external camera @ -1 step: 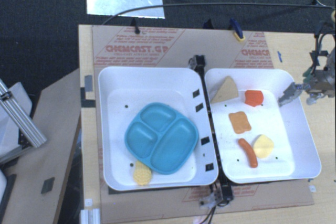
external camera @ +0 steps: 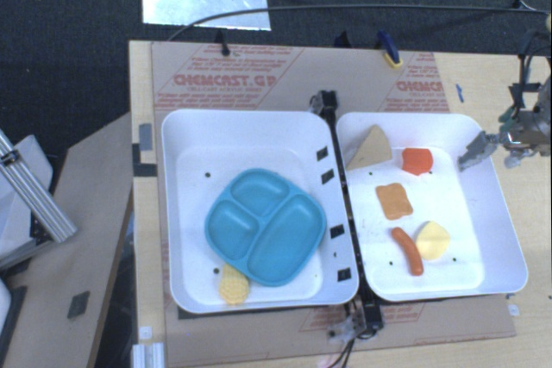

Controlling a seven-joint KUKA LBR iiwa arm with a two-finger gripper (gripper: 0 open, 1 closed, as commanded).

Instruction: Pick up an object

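Tool [external camera: 483, 149] at the far right, hanging over the upper right rim of the right bin [external camera: 496, 185], a grey part slanting down toward the bin wall; too small and blurred to tell open from closed, nothing seen held. Nearest inside the bin: a red-orange block [external camera: 417, 160], close to the back wall. Beside it to the left, a tan wedge [external camera: 373, 148] leaning into the back left corner. Further toward the front, an orange flat piece [external camera: 393, 201] near the middle, then a pale yellow lump [external camera: 433, 240] touching or just beside a red-orange sausage [external camera: 408, 250]. Beyond the divider, the left bin [external camera: 185, 185], with a blue sectioned plate [external camera: 266, 226] and a small yellow corn-like piece [external camera: 232, 284] at its front edge, partly tucked against the plate. All on a cardboard-covered surface [external camera: 259, 73]. Likely trouble: descending this close to the rim and striking the bin wall; reaching for the red-orange block or wedge and being crowded by the back wall; going for the lump and sausage and catching both, or nudging one away; closing on the flat orange piece and slipping off its low profile.
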